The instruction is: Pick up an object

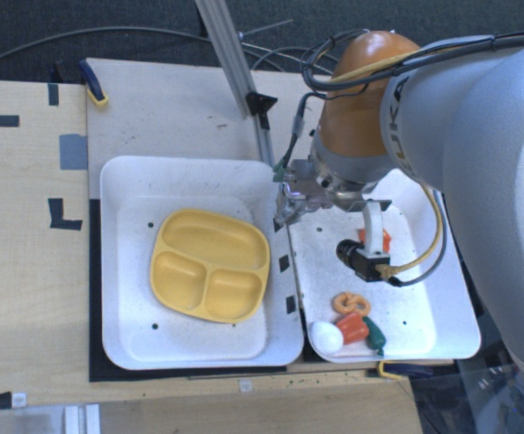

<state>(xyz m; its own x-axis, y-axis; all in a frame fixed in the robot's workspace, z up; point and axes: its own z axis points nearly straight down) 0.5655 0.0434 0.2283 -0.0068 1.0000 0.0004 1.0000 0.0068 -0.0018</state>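
My gripper (286,208) hangs over the ridge between the two white bins, at the left edge of the right bin (443,333). Nothing shows in its grasp. In the right bin's near corner lie a white egg (326,336), an orange pretzel-shaped ring (349,304) and a red-orange carrot with a green top (361,330). A red-orange piece (385,240) peeks out from behind a white part of the wrist, farther back in that bin. The arm's grey and orange body hides much of the right bin.
A yellow divided plate (211,265) lies in the left bin (121,242). A black cylinder with a yellow cable (359,259) hangs from the wrist over the right bin. A slanted metal bar (230,48) stands behind the bins.
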